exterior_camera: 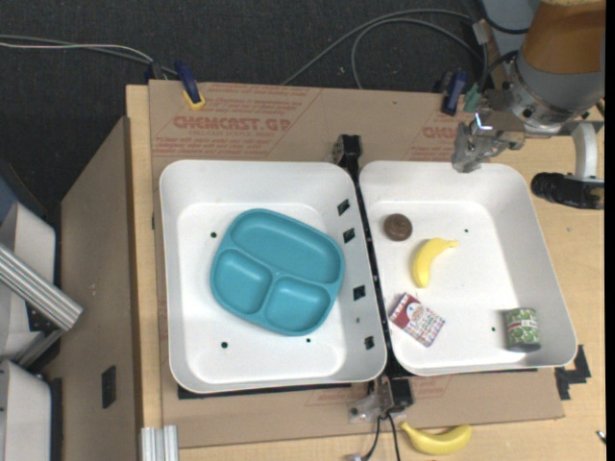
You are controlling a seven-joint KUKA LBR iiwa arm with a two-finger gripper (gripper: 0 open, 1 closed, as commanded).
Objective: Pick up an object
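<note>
We find the arm [567, 36] entering at the upper right of the frame, its orange band showing above the grey wrist. The gripper [468, 157] hangs over the far rim of the right bin [538, 219], near that bin's upper edge. Nothing is seen between the fingers, and we cannot tell from this view whether they stand wide or narrow.

In the right bin we note four things lying apart from one another. A small brown round object [398, 227] lies near the bin's upper left. A yellow banana [430, 258] lies just below and to the right of it, not touching it. A red and white packet [416, 319] lies flat near the lower left corner. A small green can [522, 327] stands at the lower right corner, close to the wall.

The left bin [183, 286] holds a teal divided plate [277, 271] with three compartments, set near its centre.

Both bins rest on a sheet of brown cardboard [250, 109] on the desk. A second banana [437, 438] lies outside the bins at the bottom edge of the frame, below the right bin. Cables [384, 27] run across the dark floor at the top.
</note>
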